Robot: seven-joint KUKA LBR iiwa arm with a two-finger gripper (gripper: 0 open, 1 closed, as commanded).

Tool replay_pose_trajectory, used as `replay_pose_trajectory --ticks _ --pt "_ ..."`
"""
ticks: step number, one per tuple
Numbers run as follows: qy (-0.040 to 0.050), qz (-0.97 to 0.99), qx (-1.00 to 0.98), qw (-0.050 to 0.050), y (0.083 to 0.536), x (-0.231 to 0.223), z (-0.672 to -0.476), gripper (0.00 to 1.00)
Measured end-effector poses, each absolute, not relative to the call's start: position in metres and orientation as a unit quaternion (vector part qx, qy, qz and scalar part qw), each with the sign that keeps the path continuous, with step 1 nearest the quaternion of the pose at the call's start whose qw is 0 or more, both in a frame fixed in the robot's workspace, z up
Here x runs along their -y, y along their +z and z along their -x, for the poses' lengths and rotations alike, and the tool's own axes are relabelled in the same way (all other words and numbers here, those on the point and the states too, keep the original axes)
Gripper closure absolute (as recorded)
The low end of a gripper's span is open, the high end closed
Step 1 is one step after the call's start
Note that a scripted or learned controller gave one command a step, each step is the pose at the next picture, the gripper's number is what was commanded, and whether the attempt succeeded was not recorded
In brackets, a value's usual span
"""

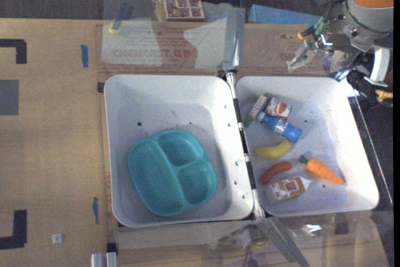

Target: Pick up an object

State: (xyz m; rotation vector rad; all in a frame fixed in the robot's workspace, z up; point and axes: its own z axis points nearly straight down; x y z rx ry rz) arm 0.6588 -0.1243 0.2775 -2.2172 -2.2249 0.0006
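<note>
small carton (290, 187) and carrot (324, 171) are left loose in the right bin (369, 197) for picking; gripper (310, 52) is held above, fingers apart, nothing between.

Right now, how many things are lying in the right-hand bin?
6: a tube by its left wall, can, blue bottle, banana, sausage, carton and carrot. That makes 7.

No text or label is clear enough to read.
</note>
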Motion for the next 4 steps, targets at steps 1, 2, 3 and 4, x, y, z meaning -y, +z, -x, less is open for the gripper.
replay_pose_trajectory --ticks 1,2,3,4 --pt "-0.0082 0.697 0.717 -0.009 0.107 0.123 -0.638 0.0" --pt "-0.001 0.687 0.726 -0.003 0.087 0.114 -0.659 0.0" --pt "-0.0031 0.688 0.725 -0.006 0.099 0.115 -0.66 1.0" --pt "-0.0004 0.691 0.723 -0.002 0.189 0.121 -0.667 1.0"
